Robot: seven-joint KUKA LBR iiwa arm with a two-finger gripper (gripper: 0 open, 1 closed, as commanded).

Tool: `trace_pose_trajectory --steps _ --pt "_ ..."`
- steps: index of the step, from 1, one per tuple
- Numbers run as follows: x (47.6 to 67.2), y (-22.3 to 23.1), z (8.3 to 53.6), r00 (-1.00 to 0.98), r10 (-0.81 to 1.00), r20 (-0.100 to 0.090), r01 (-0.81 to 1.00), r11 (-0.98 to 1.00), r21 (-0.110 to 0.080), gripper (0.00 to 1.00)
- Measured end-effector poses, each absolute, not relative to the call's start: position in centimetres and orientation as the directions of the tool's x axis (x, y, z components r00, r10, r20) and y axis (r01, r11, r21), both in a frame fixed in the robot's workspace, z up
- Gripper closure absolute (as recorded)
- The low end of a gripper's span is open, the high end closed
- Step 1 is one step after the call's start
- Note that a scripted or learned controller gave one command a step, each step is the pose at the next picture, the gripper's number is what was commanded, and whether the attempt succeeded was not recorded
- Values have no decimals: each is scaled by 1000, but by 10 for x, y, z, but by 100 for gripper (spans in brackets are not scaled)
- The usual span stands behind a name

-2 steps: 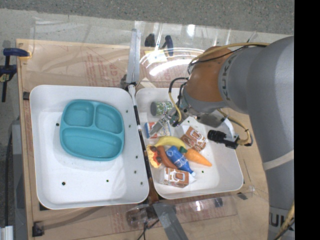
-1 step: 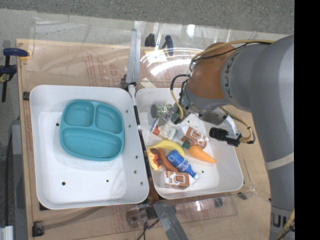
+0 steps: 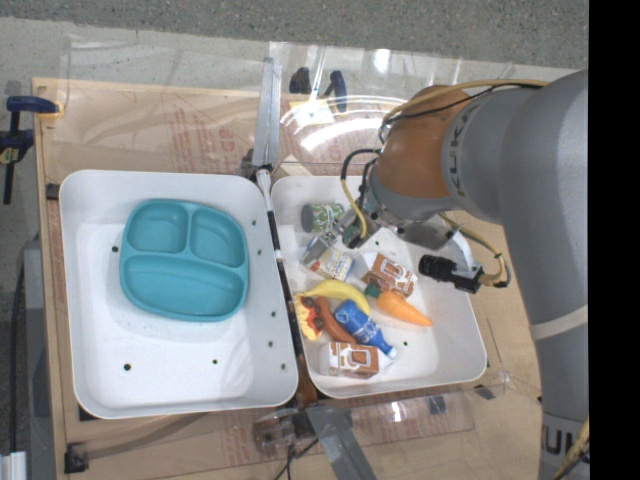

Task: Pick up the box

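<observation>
Two small brown and white boxes lie in the right bin (image 3: 462, 353), one (image 3: 353, 359) near the front wall and the other (image 3: 391, 273) in the middle right. A pale, printed box (image 3: 337, 264) lies close to the bin's left wall. My gripper (image 3: 330, 238) hangs low in the back left part of the right bin, just above the pale box's far end and beside a small green and grey can (image 3: 322, 214). The wrist hides whatever lies behind the gripper.
A yellow banana (image 3: 337, 290), an orange carrot (image 3: 402, 309), a blue bottle (image 3: 363, 330) and a brown toy (image 3: 322, 319) crowd the middle of the right bin. The left bin (image 3: 90, 368) holds a teal divided plate (image 3: 185, 259). The arm covers the bin's back right corner.
</observation>
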State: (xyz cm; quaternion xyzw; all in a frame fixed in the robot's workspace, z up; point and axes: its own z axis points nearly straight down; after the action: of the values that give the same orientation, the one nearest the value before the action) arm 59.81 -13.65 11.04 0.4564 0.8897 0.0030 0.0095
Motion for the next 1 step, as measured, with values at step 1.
trace_pose_trajectory --steps 1 --pt "590 -148 88 -549 836 1 836 549 -2 0"
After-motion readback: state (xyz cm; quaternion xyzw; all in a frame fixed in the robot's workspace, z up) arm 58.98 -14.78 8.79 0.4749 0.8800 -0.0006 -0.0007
